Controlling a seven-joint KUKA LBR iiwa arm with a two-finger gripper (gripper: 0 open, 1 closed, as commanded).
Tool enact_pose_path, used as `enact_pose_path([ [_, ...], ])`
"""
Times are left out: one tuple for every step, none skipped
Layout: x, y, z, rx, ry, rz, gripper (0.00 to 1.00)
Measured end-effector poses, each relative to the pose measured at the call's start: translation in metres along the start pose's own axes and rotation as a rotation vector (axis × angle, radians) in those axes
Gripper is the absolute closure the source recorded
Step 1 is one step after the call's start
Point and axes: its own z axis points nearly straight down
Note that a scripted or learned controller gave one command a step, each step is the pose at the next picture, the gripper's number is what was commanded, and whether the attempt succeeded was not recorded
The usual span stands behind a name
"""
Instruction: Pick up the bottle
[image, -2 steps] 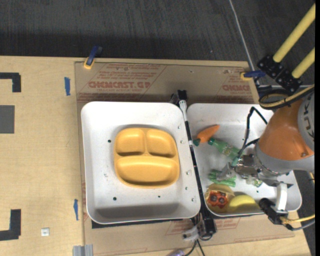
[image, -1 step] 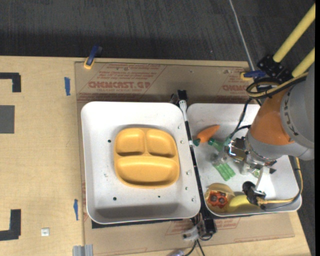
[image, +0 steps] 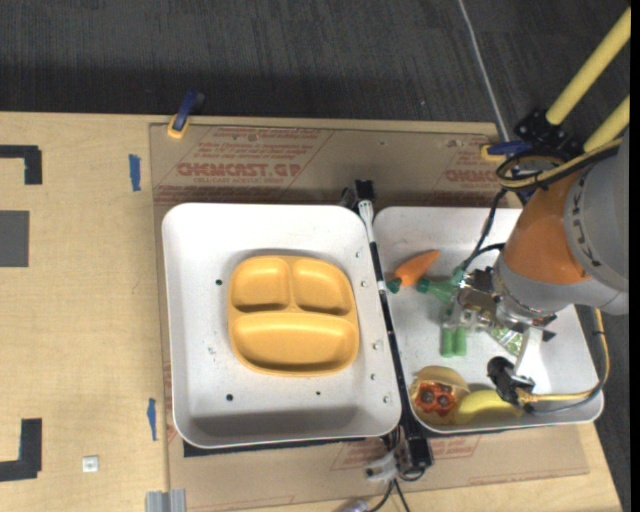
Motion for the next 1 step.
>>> enact_pose_path([
  [-0.0007,-0.0014,0.0018,0.004,-0.002,0.0,0.0],
])
